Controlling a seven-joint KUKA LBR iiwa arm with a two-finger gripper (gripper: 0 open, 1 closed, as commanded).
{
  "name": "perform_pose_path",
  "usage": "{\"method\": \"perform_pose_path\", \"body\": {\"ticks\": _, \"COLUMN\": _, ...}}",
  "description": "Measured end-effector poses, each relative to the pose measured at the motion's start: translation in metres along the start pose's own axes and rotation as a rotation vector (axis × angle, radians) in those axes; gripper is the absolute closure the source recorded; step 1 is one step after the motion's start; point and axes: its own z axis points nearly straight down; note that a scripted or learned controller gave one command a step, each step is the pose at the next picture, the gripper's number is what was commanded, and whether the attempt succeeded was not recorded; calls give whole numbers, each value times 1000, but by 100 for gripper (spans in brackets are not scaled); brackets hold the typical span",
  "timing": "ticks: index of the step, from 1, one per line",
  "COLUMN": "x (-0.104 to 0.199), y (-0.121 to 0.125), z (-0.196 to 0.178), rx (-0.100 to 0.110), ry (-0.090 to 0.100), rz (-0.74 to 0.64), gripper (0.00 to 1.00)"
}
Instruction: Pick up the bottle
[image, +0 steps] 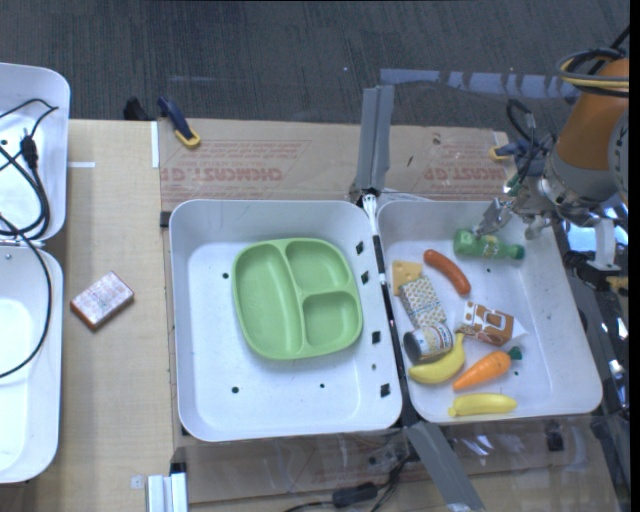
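Right now the green bottle (488, 245) lies on its side near the upper edge of the right bin (560, 330), toward the upper right of the frame, its length running left to right. The end effector (497, 216) hangs just above the bottle's left half, at the end of the grey arm (590, 140) with its orange band, and whether its fingers are spread or closed cannot be told from this slant (wires and metal parts crowd the spot). Just below and left of the bottle lies a sausage (446, 271); farther down the same bin sit a patterned carton (422, 300), a tin can (428, 341), a banana (438, 369), a carrot (482, 369), a small brown-and-white box (487, 324) and a second yellow fruit (483, 404). Print on these packs is too small to read. The left bin (200, 400) holds a green divided plate (297, 297). Behind the bins, a cardboard sheet (260, 160) on the desk carries red lettering printed upside down, with "CHEMCAST" seemingly among it. A small patterned box (101, 300) rests on the desk at the left.
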Motion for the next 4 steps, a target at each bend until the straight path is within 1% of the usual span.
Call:
{"method": "perform_pose_path", "body": {"ticks": 1, "x": 4, "y": 2, "z": 20, "rx": 4, "ry": -1, "rz": 5, "gripper": 0}}
{"method": "perform_pose_path", "body": {"ticks": 2, "x": 7, "y": 6, "z": 8, "rx": -5, "ry": 2, "rz": 0, "gripper": 100}}
{"method": "perform_pose_path", "body": {"ticks": 3, "x": 7, "y": 6, "z": 8, "rx": -4, "ry": 2, "rz": 0, "gripper": 0}}
{"method": "perform_pose_path", "body": {"ticks": 4, "x": 11, "y": -23, "z": 34, "rx": 26, "ry": 4, "rz": -29, "gripper": 0}}
